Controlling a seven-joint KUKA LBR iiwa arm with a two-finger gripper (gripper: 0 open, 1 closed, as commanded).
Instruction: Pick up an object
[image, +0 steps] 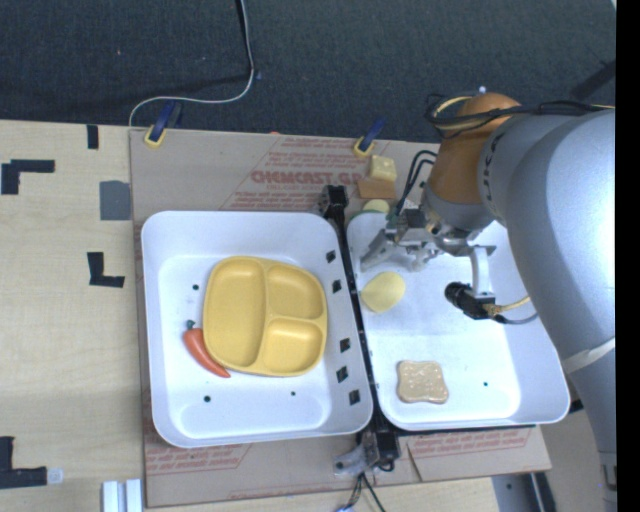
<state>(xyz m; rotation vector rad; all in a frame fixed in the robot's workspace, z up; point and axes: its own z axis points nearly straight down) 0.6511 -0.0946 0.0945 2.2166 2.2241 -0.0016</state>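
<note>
Seen from above, a wooden table (60, 330) carries two shallow white bins side by side. The grey arm (560, 200) with its orange band reaches in over the right bin (530, 385). Its gripper (400, 245) hangs low near that bin's far left corner, the fingers (375, 250) spread somewhat apart with nothing visible between them.

A pale yellow round object (383, 291) lies in the right bin by its left wall, just beside and a little nearer than the fingers, apart from them. A slice of toast (422, 381) lies flat nearer the bin's near edge, well apart from the gripper. A small pale object (375, 207) sits at the far left corner, behind the gripper.

The left bin (170, 400) holds a yellow divided plate (265, 315) at its middle. An orange carrot (204, 352) lies touching the plate's left rim, toward the bin's left wall.
</note>
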